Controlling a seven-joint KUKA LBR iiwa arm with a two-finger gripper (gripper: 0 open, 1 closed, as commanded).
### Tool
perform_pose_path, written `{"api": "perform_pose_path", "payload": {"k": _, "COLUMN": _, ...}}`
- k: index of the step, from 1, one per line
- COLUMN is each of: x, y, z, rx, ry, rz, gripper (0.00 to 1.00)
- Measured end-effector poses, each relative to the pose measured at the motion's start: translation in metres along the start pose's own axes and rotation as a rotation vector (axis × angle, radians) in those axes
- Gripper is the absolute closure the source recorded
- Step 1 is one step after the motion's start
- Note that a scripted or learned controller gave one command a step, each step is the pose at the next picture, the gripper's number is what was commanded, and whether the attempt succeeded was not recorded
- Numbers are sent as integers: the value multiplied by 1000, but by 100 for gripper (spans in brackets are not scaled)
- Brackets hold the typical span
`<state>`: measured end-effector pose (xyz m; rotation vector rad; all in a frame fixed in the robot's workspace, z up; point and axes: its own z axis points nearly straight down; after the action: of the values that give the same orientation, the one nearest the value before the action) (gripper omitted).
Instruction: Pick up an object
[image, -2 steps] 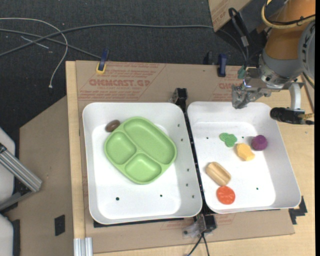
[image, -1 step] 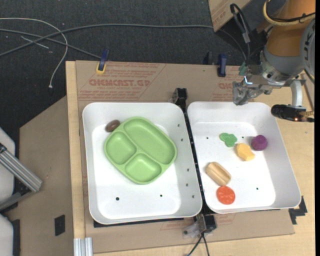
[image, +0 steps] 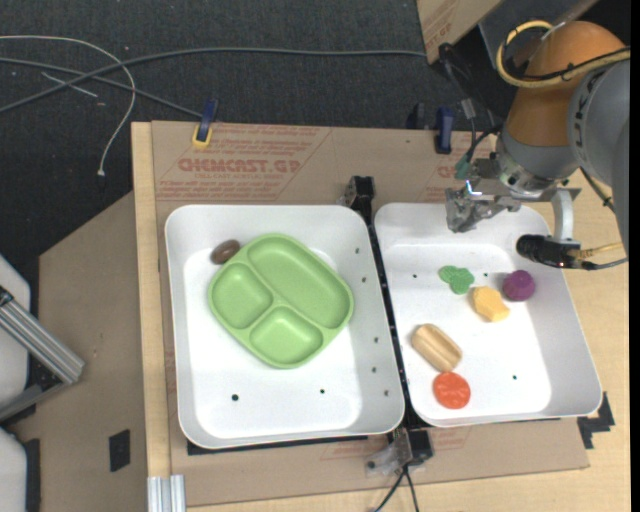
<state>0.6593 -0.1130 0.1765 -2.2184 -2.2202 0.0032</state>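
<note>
The gripper (image: 468, 212) hangs over the far left part of the right bin (image: 560, 395), close to that bin's far rim, and from this slanted overhead view I cannot tell whether it is released or clenched; its metal parts merge into one dark grey cluster against the white. The arm (image: 548, 90), grey with its orange band, comes down to it from the upper right. The things that could be picked up lie on the bin floor nearer the camera, all apart from the gripper. Closest is a small green piece (image: 457, 278), near the middle of the bin. Just to its right lies a yellow piece (image: 490, 303), and beside that, towards the right wall, a round purple piece (image: 518, 286); yellow and purple sit very close, perhaps touching. Further towards the near edge lies a tan roll (image: 436, 347), tilted on a diagonal, with a round red piece (image: 451, 390) just below it. In the left bin (image: 200, 400) a green divided plate (image: 281, 298) with three compartments rests at a slant, and a small brown piece (image: 225, 252) lies on the bin floor at the plate's far left edge. Both bins stand on a cardboard sheet (image: 250, 160) with red lettering, held at its far edge by two blue clamps (image: 207, 120).
</note>
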Motion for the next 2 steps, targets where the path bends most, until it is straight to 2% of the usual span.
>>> {"api": "perform_pose_path", "payload": {"k": 2, "x": 5, "y": -3, "z": 94, "rx": 2, "ry": 1, "rz": -1, "gripper": 0}}
